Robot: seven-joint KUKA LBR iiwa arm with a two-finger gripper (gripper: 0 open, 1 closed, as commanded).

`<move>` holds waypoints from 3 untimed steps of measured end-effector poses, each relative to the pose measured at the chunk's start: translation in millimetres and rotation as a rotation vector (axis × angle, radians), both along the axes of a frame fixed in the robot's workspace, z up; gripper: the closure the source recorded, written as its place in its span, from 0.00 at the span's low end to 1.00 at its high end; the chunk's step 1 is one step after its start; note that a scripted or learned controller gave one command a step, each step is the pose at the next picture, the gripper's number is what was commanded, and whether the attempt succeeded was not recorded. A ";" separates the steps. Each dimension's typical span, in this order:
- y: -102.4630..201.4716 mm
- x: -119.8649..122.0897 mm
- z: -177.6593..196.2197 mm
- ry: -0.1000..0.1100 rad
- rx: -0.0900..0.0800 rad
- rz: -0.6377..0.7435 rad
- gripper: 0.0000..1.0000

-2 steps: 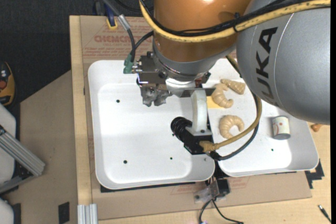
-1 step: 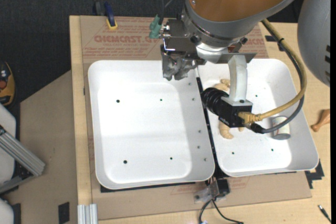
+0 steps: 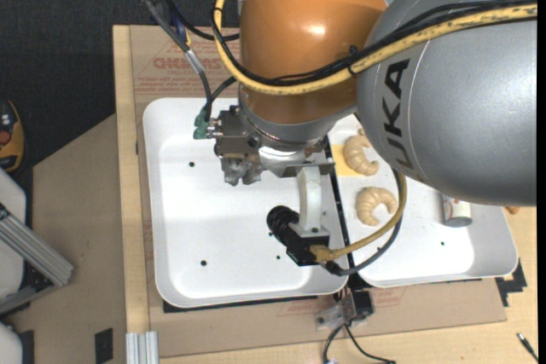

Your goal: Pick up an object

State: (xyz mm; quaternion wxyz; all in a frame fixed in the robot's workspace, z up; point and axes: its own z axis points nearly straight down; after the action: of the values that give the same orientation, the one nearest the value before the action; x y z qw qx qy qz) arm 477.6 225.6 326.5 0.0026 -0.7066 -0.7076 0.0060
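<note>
My gripper [image 3: 241,173] hangs over the upper middle of the left white bin [image 3: 183,217], under the big orange wrist joint. Nothing shows between it and the bin floor. Two tan croissant-shaped pieces lie in the right bin [image 3: 426,256] near the divider, one [image 3: 360,154] above the other [image 3: 376,205]. A small white and grey cylinder [image 3: 455,210] lies further right in that bin, partly hidden by the arm.
The grey arm covers most of the right bin's upper part. Both bins sit on a brown cardboard sheet [image 3: 128,98]. A yellow cable loops around the wrist.
</note>
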 end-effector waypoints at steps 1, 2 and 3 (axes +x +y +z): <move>-32.5 2.5 76.6 -0.021 0.008 -0.005 1.00; 0.6 1.6 218.0 -0.030 0.014 0.003 1.00; 0.0 1.6 219.6 -0.016 0.007 0.002 1.00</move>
State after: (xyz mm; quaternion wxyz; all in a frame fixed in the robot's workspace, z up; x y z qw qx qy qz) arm 479.2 225.5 546.0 -0.0007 -0.7059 -0.7083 -0.0020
